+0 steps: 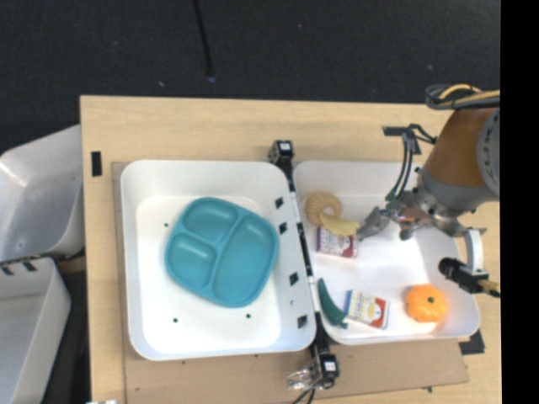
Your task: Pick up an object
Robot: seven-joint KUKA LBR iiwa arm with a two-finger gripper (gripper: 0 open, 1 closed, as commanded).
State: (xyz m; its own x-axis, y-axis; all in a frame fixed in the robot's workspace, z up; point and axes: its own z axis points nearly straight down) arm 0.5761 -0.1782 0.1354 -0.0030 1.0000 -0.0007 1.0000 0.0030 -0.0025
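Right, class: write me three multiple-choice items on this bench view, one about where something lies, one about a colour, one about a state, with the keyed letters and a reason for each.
1. Which bin holds the divided plate?
A. the left bin
B. the right bin
C. neither, it lies on the bench

2. What colour is the small pumpkin?
A. green
B. orange
C. white

3. How does the gripper stand to the objects?
A. it clamps the pumpkin
B. it lifts the plate
C. it is over the right bin, with nothing seen between its fingers

Key: 1 A, the plate lies inside the left bin's walls. 2 B, the pumpkin is plainly orange. 3 C, it sits beside the banana, with nothing held.
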